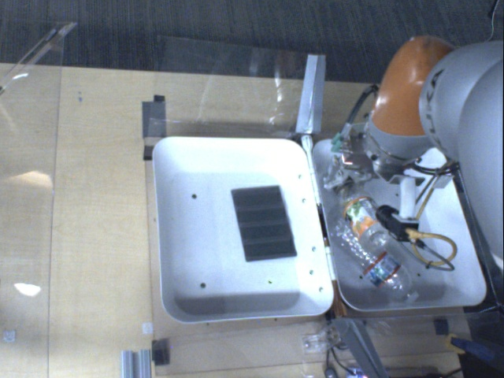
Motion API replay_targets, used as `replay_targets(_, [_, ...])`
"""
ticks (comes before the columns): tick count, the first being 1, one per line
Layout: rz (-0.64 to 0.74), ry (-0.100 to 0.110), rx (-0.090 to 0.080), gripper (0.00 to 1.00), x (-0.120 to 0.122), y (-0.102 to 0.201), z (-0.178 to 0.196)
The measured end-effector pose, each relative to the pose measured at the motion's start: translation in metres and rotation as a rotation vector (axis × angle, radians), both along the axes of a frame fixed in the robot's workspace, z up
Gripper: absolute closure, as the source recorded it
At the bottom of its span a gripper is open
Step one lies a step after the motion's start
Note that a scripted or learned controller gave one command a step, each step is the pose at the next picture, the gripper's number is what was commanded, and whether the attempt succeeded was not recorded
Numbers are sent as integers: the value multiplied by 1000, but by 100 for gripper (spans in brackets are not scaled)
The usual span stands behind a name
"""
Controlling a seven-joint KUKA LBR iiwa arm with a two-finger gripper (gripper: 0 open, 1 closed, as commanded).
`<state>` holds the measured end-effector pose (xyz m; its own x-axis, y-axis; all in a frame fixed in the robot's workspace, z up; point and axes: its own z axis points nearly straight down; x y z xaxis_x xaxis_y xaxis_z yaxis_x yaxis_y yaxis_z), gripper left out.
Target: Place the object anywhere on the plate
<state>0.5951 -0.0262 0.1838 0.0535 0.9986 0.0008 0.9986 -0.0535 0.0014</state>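
On the desk point(87, 235), pale wood, we list two shallow white bins side by side.

Item one: left bin point(177, 211), toward 9 o'clock of the pair. At its middle lies a dark rectangular plate point(264, 223), ribbed into three bands, flat on the bin floor and slightly turned. We note a few small dark spots on the floor around it; nothing rests on the plate.

Item two: right bin point(465, 282), toward 3 o'clock, its left rim just beside the first bin's right rim. We record here the object, a crumpled clear plastic bottle point(366, 239), lying on its side and running from about 11 o'clock to 5 o'clock. It bears an orange and green label near its upper end and a blue and red patch near its lower end. It is apart from the plate, with both bin rims between them.

Item three: arm, grey with an orange band point(409, 85), entering from 3 o'clock and covering the bin's upper right. Its end effector point(346, 164) sits low at the right bin's 11 o'clock corner, just above the bottle's upper end. We cannot tell how it stands, nor whether it touches the bottle.

Item four: black and yellow cable point(429, 246), looping across the right bin beside the bottle.
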Motion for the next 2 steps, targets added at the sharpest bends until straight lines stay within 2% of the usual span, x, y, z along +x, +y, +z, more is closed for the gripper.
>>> replay_targets(1, [191,-3,-1,100,10,28,1])
replay_targets(2, [426,-5,-1,100,25,65,34])
